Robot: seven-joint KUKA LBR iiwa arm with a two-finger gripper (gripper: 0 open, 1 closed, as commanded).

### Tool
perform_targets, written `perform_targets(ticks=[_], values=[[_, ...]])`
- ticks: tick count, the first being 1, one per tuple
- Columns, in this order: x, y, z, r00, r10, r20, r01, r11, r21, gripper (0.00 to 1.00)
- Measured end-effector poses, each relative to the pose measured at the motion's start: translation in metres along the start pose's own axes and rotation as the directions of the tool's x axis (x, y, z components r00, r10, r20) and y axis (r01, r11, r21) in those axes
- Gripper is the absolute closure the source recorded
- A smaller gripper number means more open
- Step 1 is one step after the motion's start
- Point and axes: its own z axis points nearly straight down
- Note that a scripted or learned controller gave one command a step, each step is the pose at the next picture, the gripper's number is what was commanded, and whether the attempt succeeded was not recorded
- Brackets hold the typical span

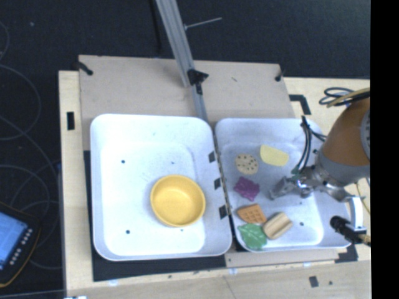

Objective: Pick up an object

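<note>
Yellow plastic marks the left bin [112,142]: a round bowl [177,200] sits upright toward its lower right part, near the divider between the two bins. Beyond the tabletop's [72,273] left edge, a small device with a blue screen [12,242] lies on the dark floor among cables.

Going rightward, a slanted metal rail [176,33] runs down from the top to the seam between the bins. The right bin [312,229] holds the small toy foods. A round cookie with dark chips [247,163] lies in its upper left part, with a pale yellow wedge [274,156] just beside it to the right. Below the cookie sits a purple piece [247,188]. Lower still is an orange waffle-like square [252,214], touching a green leafy piece [252,236] at the bin's front edge, and a tan bread roll [277,225] lies just right of them.

Over the bin's right half the gripper [278,190] hangs low, near the purple piece but apart from it; nothing shows between its fingers, and whether they are spread or closed I cannot tell. Behind it, the arm's orange band [346,145] fills the right side.
</note>
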Motion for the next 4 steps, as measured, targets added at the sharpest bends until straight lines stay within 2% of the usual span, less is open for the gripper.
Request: perform_targets(ticks=[1,2,4], values=[[0.000,0.001,-0.012,1.000,0.005,-0.001,-0.005,1.000,-0.005,1.00],[0.004,-0.003,-0.061,1.000,-0.003,-0.002,0.003,1.000,-0.006,1.00],[-0.005,0.011,-0.173,1.000,-0.007,0.000,0.007,1.000,-0.008,1.00]])
